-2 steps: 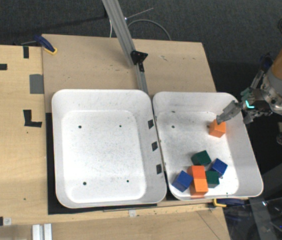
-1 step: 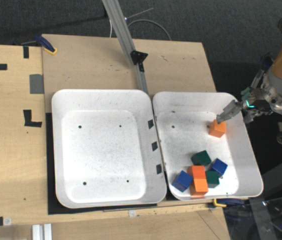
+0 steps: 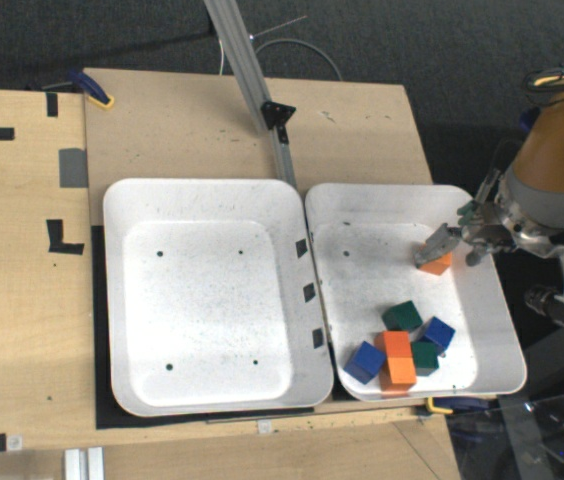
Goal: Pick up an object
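Worktop [image 3: 212,118] of light wood carries two shallow white bins side by side; on its far left corner lies a small blue and yellow clamp [image 3: 92,88], and black tape marks [image 3: 57,236] sit along its left part; a grey metal pole [image 3: 242,53] slants over its far edge and ends at a black bracket [image 3: 278,115] near the far edge of the bins. Left bin [image 3: 202,193] shows only its speckled floor; right bin [image 3: 362,203] holds the blocks. In the near part of the right bin, close to its near edge, a cluster lies together: a blue block [image 3: 365,361] at the left, a long orange block [image 3: 398,358] touching it, a dark green block [image 3: 402,317] behind, a second green block [image 3: 424,357] and a second blue block [image 3: 438,334] at the right. Small orange block [image 3: 436,263] sits apart, near the right edge of this bin; the gripper [image 3: 444,248] is right upon it, with the block seeming to be between its narrow fingers, though whether it is lifted I cannot tell; the arm [image 3: 547,168] comes over the right edge.
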Robot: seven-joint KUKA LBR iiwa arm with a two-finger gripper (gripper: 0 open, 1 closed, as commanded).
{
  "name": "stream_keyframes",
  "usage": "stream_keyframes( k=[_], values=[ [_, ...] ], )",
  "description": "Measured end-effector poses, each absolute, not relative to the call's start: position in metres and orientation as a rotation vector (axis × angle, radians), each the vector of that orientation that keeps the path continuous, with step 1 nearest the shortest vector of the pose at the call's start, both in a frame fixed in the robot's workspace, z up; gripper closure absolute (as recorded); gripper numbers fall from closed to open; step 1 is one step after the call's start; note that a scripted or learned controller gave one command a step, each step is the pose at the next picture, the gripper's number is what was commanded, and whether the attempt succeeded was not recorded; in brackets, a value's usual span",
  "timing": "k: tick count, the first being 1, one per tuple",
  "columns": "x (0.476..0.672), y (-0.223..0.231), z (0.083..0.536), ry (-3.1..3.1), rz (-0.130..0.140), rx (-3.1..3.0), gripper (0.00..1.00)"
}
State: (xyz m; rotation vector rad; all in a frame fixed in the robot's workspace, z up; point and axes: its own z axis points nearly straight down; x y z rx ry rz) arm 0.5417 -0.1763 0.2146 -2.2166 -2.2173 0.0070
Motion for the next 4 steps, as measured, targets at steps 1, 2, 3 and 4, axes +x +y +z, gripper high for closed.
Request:
stream_keyframes(
  k=[1, 2, 3, 4],
  values=[
    [0.545, -0.166, 0.162, -2.218, 0.007, -2.216, 0.00],
    [0.539, -0.160, 0.099, -2.217, 0.008, -2.215, 0.00],
    [0.541, -0.160, 0.113, -2.221, 0.002, -2.217, 1.00],
    [0.550, -0.165, 0.170, -2.225, -0.003, -2.223, 1.00]
  ],
)
